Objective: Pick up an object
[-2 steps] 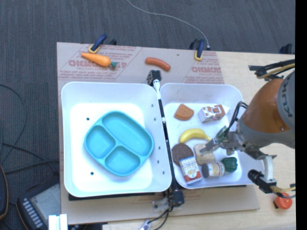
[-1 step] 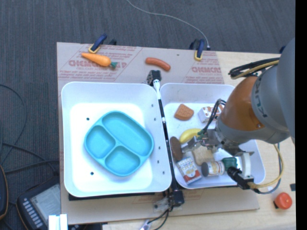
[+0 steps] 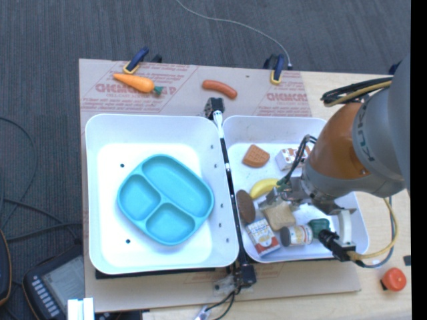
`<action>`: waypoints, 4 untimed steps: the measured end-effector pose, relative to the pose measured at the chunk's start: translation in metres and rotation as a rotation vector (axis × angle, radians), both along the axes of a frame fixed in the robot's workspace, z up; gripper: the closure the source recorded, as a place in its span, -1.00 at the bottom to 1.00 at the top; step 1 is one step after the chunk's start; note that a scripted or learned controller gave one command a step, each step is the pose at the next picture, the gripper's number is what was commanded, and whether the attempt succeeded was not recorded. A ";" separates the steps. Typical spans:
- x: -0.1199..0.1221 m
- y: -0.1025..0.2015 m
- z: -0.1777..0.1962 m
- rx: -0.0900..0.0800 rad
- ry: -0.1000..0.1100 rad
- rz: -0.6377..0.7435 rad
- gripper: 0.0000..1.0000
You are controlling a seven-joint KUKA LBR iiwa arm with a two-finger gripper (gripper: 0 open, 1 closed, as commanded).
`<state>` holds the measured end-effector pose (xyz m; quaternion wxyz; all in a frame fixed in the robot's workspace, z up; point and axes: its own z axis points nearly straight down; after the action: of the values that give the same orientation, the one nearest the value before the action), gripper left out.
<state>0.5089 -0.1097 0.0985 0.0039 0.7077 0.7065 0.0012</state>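
Claw (image 3: 288, 193) low over curved yellow banana (image 3: 262, 189) and toast-like slab (image 3: 279, 215), grip seemingly unreadable.

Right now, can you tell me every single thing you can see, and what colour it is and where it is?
bins: 2, white, side by side on the bench
divided plate: 1, light blue, in the left bin
banana: 1, yellow, middle of the right bin
cookie-shaped piece: 1, orange-brown, upper part of the right bin
small carton: 1, red and white, near corner of the right bin
small bottle: 1, brown and white, lying near the right bin's front edge
toy carrot: 1, orange, on the board behind the left bin
toy sausage: 1, reddish orange, on the board behind the bins
clamps: 2, blue and yellow, at the board's far edge
arm: 1, grey with orange band, over the right bin
end effector: 1, dark, low among the right bin's items
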 end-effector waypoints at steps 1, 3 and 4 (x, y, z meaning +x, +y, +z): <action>0.064 0.058 0.086 0.003 0.007 0.003 1.00; 0.012 0.102 0.105 0.002 0.010 0.003 1.00; 0.012 0.102 0.115 0.001 0.010 0.003 1.00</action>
<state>0.5213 -0.0080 0.2134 -0.0001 0.7067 0.7076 -0.0020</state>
